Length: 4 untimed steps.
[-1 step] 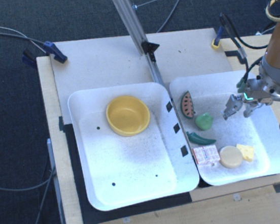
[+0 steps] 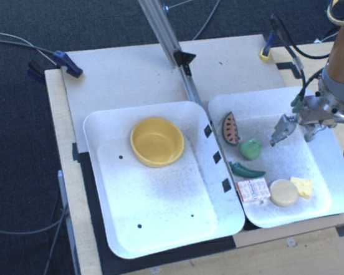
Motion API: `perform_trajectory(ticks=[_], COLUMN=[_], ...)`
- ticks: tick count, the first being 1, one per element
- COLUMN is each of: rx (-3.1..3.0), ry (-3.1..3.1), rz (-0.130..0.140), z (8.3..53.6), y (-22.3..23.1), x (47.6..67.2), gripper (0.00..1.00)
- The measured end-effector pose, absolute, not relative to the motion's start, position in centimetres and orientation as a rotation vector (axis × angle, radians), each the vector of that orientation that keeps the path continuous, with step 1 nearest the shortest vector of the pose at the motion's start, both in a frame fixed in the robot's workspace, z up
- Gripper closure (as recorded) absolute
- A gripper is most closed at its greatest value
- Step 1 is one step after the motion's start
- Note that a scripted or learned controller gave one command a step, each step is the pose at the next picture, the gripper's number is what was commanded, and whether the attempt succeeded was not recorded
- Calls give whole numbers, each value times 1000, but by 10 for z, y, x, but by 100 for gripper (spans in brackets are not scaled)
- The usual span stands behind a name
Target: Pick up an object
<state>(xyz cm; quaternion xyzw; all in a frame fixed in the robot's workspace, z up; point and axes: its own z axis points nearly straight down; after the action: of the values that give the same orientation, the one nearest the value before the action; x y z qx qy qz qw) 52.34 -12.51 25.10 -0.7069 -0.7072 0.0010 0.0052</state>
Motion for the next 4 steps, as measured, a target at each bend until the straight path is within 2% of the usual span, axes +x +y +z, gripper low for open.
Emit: perform_trajectory(ticks=[1,2,3,4], rx=[-2209,-2208,-2212,-2215], ry=[-2206,-2207,-2208,-2211], rz=[14,13,2,-4], z=[188,124,98,111], y=[-129,-123,-123,-122], x=[525,527,528,530], gripper=[0,0,0,100])
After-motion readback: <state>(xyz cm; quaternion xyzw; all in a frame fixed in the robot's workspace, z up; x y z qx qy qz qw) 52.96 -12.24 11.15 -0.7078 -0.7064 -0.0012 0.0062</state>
